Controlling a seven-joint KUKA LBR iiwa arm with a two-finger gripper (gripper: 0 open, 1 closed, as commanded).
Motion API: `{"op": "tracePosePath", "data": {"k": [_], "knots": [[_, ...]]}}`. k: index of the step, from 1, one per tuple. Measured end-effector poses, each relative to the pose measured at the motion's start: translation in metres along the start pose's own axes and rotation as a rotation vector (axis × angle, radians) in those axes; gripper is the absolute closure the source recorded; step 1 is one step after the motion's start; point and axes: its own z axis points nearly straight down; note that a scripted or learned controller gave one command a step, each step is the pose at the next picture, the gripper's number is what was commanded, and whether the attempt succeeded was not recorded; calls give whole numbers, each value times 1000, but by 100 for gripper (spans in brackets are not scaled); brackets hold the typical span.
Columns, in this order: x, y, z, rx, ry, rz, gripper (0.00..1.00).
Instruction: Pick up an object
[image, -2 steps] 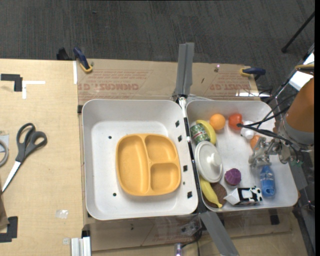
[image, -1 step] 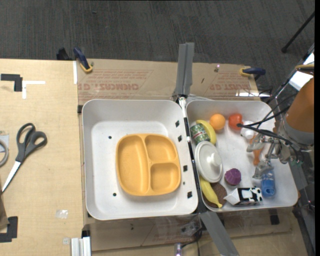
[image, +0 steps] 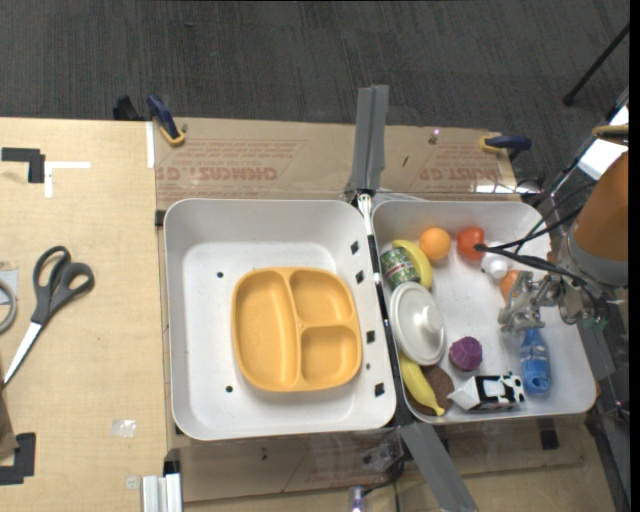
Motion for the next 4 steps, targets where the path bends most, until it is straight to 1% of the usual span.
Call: {"op": "tracePosePath", "data": {"k": [1,2,3,4], "knots": [[0,0,0,0,0,0,0],[-15,-2,15,-1,0,118,0],[-17,-1,7,0,-2,115,100],[-17,-1,7,0,-2,115,0]]}}
